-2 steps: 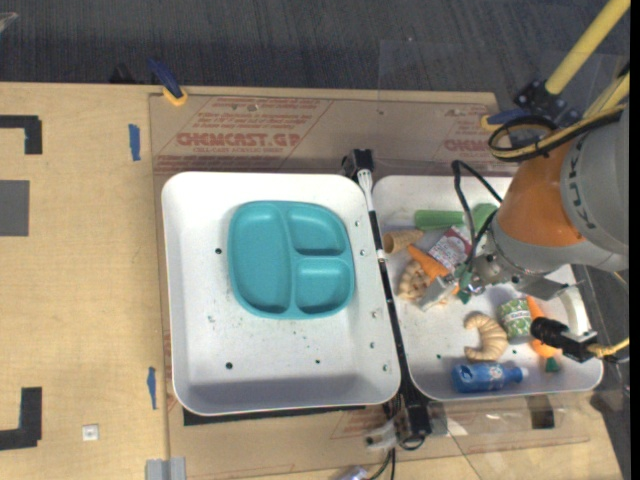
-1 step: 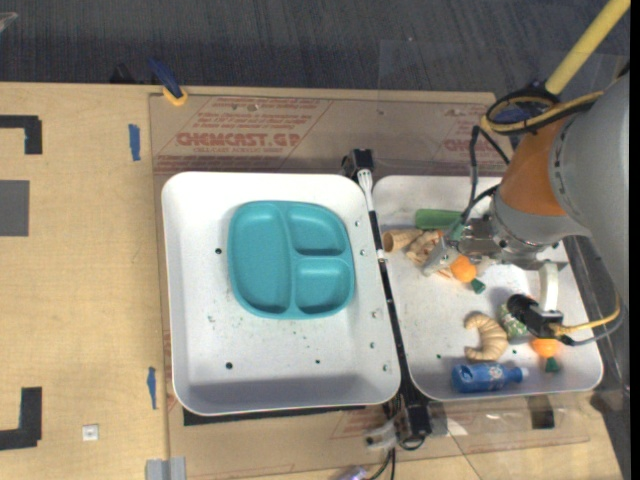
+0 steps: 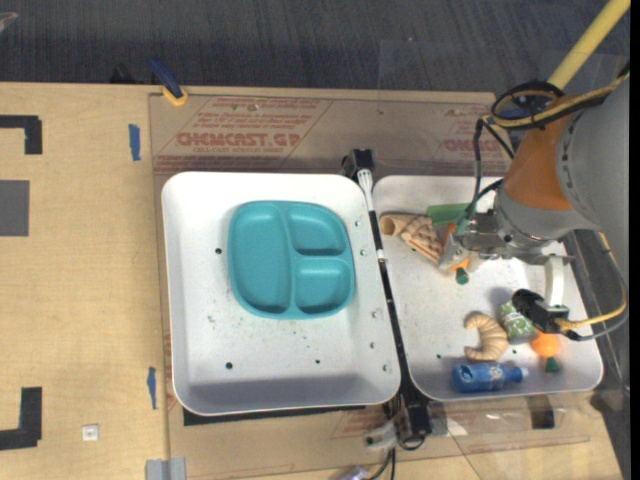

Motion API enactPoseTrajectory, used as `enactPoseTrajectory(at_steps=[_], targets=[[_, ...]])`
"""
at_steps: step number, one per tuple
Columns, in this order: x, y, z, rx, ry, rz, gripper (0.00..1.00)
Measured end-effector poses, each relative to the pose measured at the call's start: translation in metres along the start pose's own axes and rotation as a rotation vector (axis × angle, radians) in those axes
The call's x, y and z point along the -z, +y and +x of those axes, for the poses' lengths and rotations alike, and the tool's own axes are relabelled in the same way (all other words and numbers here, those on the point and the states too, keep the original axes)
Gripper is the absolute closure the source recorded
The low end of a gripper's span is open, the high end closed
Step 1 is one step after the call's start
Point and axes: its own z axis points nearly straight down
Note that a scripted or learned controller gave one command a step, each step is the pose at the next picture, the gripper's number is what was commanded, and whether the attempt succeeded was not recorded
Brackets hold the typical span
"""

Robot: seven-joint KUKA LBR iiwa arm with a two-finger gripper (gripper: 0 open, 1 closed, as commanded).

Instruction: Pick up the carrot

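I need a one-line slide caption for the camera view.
KUKA arm's gripper lowered into the right bin among toy foods; a teal divided plate sits in the left bin.

Two white bins sit on a tan worktop printed with faded red lettering. The left bin holds a teal tray. In the right bin lie a blue can, a tan croissant, a beige cone and an orange carrot. The arm is grey with an orange band.
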Motion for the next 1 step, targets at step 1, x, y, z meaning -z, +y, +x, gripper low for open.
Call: enactPoseTrajectory(at_steps=[1], targets=[[0.0858,0.0502,0.0674,0.145,0.007,0.007,1.00]])
